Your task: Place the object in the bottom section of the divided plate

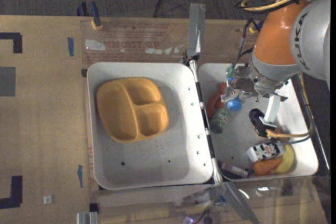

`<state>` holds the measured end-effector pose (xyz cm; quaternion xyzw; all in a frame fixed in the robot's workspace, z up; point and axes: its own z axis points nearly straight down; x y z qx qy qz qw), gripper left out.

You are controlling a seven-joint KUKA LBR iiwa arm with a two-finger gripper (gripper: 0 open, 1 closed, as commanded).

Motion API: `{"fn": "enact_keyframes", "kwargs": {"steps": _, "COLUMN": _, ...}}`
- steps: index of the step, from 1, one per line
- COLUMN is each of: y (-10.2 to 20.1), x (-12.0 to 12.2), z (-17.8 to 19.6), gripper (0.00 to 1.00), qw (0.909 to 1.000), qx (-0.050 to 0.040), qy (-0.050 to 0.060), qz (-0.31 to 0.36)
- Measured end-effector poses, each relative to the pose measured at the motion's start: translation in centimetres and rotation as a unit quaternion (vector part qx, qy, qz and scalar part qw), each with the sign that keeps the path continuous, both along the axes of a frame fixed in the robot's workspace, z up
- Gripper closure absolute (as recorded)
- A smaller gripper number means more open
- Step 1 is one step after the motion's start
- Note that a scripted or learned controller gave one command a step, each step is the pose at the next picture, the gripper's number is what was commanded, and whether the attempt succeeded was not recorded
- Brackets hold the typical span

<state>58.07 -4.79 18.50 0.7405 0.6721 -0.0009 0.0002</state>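
Grey-and-orange arm [286,34] is hanging over the right white bin [307,162] | yellow-orange three-section plastic plate [132,108] is lying in the left white bin [147,165], toward 9 o'clock from the gripper [239,89] | blue-capped green bottle [224,113] is lying just beneath at 7 o'clock, unheld | finger state: cannot tell | bin floor around the plate is giving room.

**Grey arm, orange band, yellow cabling**

The arm [307,34] has a smooth, rounded grey shell with dark "KUKA" lettering running down its side. Below it sits a broad, glossy orange band [275,34] above the wrist. Yellow cables [283,0] loop over the top of the arm, with thin black leads beside them. The wrist carries a metal-grey block with small fittings, one teal.
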Motion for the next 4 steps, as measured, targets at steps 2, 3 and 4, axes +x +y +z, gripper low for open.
{"fn": "enact_keyframes", "kwargs": {"steps": 2, "y": 5.6, "x": 1.4, "z": -0.1, "gripper": 1.0, "qw": 0.9994, "qx": 0.001, "qy": 0.001, "qz": -0.034}}
{"fn": "enact_keyframes", "kwargs": {"steps": 3, "y": 9.9, "x": 7.1, "z": 4.0, "gripper": 1.0, "qw": 0.9909, "qx": 0.0006, "qy": -0.001, "qz": -0.134}}
{"fn": "enact_keyframes", "kwargs": {"steps": 4, "y": 16.0, "x": 6.3, "z": 0.1, "gripper": 1.0, "qw": 0.9917, "qx": 0.0006, "qy": 0.001, "qz": -0.129}}
